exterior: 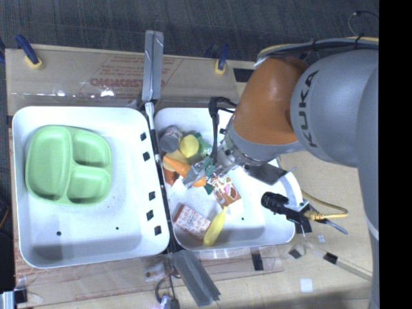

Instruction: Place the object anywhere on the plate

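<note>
A light green divided plate [66,165] lies in the left white bin [84,240], toward its far left. My gripper [203,171] is down in the right bin [257,237], among a pile of small items. Right around it are an orange carrot-like piece [175,165], a yellow lemon-like fruit [188,145] and a small printed carton [225,192]. The arm's wrist covers the items just behind the gripper. I cannot make out anything held.
In the right bin also lie a grey lump [170,134] at the back, a brown-and-white box [191,220] and a yellow banana [215,229] at the front. A metal divider [152,66] runs between the bins. The arm covers the right bin's far right part.
</note>
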Robot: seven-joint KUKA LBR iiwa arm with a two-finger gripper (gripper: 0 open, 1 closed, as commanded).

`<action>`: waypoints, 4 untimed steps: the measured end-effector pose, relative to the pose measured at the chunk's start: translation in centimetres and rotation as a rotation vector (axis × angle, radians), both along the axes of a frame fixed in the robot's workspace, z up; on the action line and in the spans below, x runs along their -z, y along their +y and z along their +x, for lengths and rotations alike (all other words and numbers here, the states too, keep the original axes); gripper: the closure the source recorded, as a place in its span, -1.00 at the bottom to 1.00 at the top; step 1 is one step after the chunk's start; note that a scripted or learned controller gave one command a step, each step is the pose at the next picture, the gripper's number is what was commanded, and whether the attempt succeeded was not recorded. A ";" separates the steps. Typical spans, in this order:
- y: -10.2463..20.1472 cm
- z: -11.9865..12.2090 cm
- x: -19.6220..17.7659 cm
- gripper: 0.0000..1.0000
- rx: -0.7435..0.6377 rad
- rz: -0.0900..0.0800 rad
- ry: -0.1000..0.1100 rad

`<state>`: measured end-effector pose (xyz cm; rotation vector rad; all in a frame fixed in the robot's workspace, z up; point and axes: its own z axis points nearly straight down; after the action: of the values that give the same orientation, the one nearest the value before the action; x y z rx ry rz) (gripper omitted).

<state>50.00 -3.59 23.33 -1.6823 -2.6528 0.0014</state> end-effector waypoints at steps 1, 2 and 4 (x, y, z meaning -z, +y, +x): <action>9.7 5.0 -0.7 1.00 -0.222 0.000 0.001; 8.5 3.8 0.7 1.00 -0.365 0.001 0.003; 14.3 8.0 1.2 -1.00 -0.312 0.000 0.002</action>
<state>58.03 10.68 22.10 -1.2495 -2.8806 0.0038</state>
